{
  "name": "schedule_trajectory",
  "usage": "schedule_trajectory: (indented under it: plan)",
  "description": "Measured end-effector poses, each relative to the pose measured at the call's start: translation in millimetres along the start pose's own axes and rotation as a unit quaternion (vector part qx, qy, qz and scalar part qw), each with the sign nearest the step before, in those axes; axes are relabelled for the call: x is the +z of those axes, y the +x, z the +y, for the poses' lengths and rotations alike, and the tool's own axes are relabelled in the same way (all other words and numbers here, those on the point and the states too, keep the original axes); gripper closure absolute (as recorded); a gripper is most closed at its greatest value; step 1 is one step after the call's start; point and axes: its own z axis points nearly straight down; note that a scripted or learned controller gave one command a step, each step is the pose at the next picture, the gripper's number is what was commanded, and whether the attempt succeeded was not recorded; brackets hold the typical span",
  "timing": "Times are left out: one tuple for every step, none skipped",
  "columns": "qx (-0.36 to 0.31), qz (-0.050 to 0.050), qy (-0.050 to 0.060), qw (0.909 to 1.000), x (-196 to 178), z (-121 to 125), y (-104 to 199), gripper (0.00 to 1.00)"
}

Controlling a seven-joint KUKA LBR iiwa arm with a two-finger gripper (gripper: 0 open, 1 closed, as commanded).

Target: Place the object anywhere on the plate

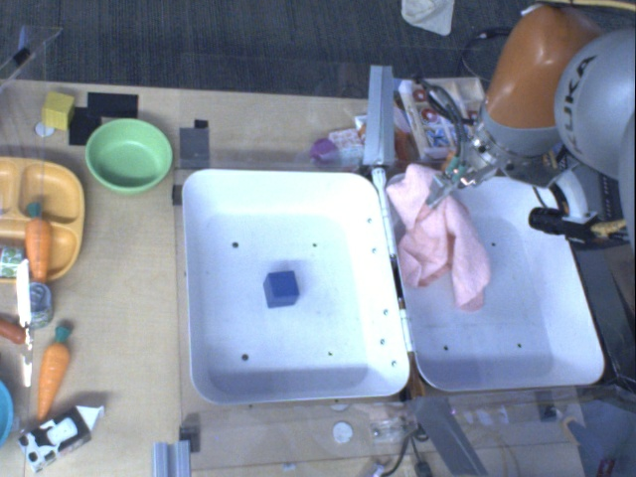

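Two white bins sit on a tan bench (129,296) beside dark carpet (248,18). The left bin (209,366) holds a blue cube (282,287); the right bin (537,356) holds a pink cloth (442,241), where the gripper (449,184) sits, its state unclear.

Legible text: partial white letters "KU" on the grey arm (596,78), just right of its orange band. Printed packaging (429,117) left of that arm carries markings too small to read.

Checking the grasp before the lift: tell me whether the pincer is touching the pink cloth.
Touching. In the camera view the pincer meets the top of the pink cloth, which hangs bunched from it.
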Motion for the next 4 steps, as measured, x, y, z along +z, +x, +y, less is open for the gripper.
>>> schedule_trajectory:
  plan:
    - [-0.058, 0.0, 0.0, 0.9983, 0, 47, 49, 1.0]
    - [-0.081, 0.002, 0.001, 0.9967, 0, 34, 158, 1.0]
    - [0.018, 0.003, 0.003, 0.9998, 65, 89, 247, 1.0]
    - [0.054, 0.003, 0.002, 0.9985, 46, 20, 305, 1.0]
